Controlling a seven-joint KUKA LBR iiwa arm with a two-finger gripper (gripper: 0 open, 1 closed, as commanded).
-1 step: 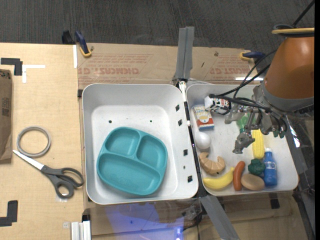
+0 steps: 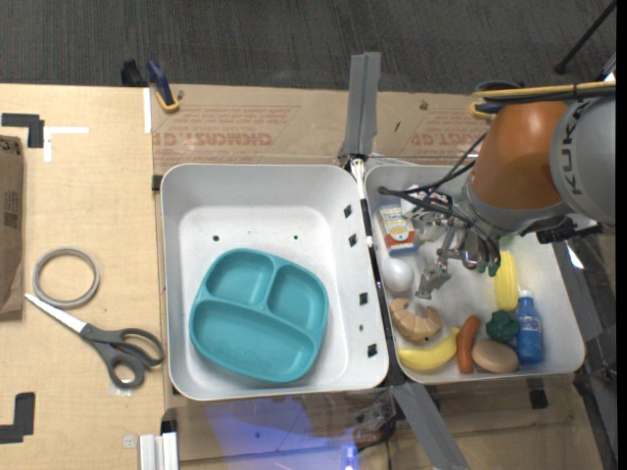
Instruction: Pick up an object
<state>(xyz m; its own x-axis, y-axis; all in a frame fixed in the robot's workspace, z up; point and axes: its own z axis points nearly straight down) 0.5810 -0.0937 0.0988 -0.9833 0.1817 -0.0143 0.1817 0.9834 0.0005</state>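
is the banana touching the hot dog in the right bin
Touching. The camera view shows the banana lying along the bin's near wall, its right tip meeting the lower end of the hot dog with no white floor visible between them.

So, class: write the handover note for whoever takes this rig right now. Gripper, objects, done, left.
Gripper: low in the right bin, above the toy food; finger state unclear, nothing visibly held.
Objects: banana, corn, blue bottle, sausage and small carton, all in the right bin.
Teal divided plate lies in the left bin.
Done: approach.
Left: grasp and lift one object.
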